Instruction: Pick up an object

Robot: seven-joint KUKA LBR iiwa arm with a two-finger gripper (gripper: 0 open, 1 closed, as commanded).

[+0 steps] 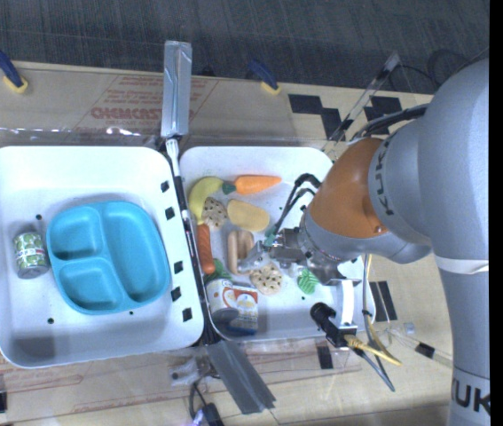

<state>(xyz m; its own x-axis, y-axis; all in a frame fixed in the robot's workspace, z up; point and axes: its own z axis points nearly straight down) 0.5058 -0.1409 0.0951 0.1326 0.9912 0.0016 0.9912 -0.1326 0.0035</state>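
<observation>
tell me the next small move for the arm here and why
Probably lower straight down. The gripper sits over the right bin, among the toy food near the cookie, and nothing shows between its fingers. The blue tray in the left bin lies off to the side.

From where I stand, white letters "KU" show on the grey arm [464,238] at its lower right end, and part of the same lettering curves along its orange band [357,198]. Red print runs across the cardboard sheet [100,96] behind the bins, too faint to read.
</observation>
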